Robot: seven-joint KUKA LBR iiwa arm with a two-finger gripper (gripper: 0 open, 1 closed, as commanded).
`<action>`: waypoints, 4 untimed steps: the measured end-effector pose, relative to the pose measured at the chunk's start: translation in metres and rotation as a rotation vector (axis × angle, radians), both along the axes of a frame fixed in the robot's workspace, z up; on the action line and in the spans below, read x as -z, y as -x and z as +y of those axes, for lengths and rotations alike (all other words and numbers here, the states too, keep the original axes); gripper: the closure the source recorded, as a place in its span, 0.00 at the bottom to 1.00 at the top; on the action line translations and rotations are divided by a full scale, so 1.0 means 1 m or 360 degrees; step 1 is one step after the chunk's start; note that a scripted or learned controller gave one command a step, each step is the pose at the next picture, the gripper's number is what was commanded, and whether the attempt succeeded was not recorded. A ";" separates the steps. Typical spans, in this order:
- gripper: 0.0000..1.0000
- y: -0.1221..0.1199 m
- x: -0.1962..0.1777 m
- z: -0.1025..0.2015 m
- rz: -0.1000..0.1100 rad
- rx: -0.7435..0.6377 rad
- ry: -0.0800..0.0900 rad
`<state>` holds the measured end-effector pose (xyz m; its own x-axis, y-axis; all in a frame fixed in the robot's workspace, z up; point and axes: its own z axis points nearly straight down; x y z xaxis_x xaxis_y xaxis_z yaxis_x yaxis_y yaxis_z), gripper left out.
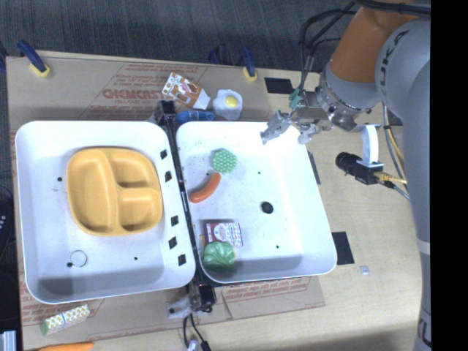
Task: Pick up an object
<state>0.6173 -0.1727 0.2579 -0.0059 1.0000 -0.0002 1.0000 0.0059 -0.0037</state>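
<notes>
The right bin [292, 196] holds a green bumpy ball [224, 161], an orange sausage-shaped toy [205, 187], a small printed packet [223, 232] and a green leafy lump [219, 256] near its front wall. A small black disc [267, 208] lies at mid-bin. My gripper [287, 133] hovers over the bin's far right corner, open, with nothing between its fingers. It is well to the right of and beyond the green ball.
The left bin [44, 262] holds a yellow divided tray [115, 190]. Behind the bins lie a snack box [180, 88], a blue object [194, 115] and a white-and-yellow egg toy [228, 102]. A wrapped packet [66, 318] lies at the front left.
</notes>
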 end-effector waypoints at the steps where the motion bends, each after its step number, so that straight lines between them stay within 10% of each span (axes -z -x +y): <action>1: 0.00 -0.016 0.146 0.043 0.0007 0.0090 -0.0003; 3: 0.00 0.064 0.167 0.075 0.0001 -0.0190 -0.0002; 4: 1.00 0.064 0.157 0.075 0.0004 -0.0198 -0.0002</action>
<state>0.5536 -0.0978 0.1013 -0.1297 0.9915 0.0014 0.9915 0.1297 -0.0061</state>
